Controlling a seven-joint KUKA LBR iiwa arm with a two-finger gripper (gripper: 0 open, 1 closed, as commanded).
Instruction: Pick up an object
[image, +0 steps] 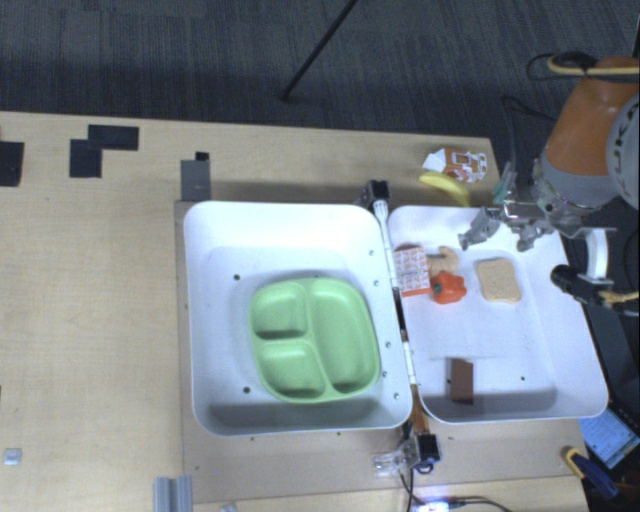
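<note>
End effector (503, 226): fingers spread apart, holding nothing, poised over the right bin's (560, 400) far rim. Bread slice (498, 279): just below it, the likely pick; approach step, descent due next. Red item (449, 288) and packet (411, 267): left of the bread, near the divider. Brown block (460, 380): near wall. Open floor around the bread. Green tray (312, 338): left bin.

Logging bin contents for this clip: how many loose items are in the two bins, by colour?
Green: 1, divided plate, left bin
Red-and-white: 1, packet
Red-orange: 1, small item
Tan: 1, bread slice
Brown: 1, block
Total: 5, with 4 in the right bin
</note>
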